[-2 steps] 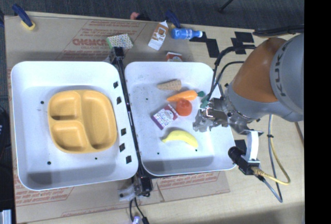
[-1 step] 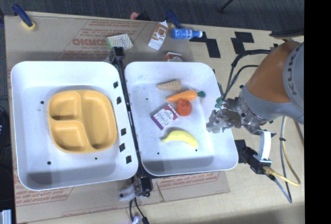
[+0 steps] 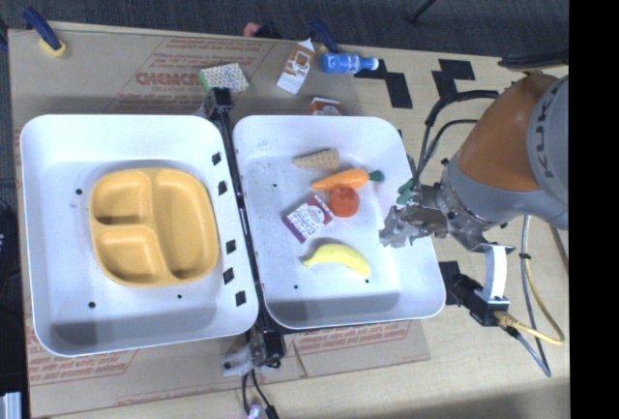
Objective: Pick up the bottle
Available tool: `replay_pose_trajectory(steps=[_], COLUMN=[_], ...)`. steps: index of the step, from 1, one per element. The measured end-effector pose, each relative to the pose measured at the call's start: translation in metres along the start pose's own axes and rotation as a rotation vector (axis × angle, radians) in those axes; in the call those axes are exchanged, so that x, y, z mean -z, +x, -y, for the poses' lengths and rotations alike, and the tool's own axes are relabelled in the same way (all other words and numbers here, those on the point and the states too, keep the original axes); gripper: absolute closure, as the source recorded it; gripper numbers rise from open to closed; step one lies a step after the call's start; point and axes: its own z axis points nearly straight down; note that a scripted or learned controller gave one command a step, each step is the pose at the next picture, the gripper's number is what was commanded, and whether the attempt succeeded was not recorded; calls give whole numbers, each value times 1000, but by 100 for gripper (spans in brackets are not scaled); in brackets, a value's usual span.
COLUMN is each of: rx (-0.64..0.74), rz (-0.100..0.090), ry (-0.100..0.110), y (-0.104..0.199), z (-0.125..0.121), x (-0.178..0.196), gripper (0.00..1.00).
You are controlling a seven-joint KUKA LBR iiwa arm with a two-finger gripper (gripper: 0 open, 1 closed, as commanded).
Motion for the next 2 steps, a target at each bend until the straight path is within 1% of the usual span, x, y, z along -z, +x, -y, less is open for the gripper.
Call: replay_pose_trajectory(steps=[1, 2], rx=[159, 376], rz=[-1, 1], ry=[2, 0], y=[-4, 31], z=[-1, 6], x=[-3, -20], gripper=[100, 100])
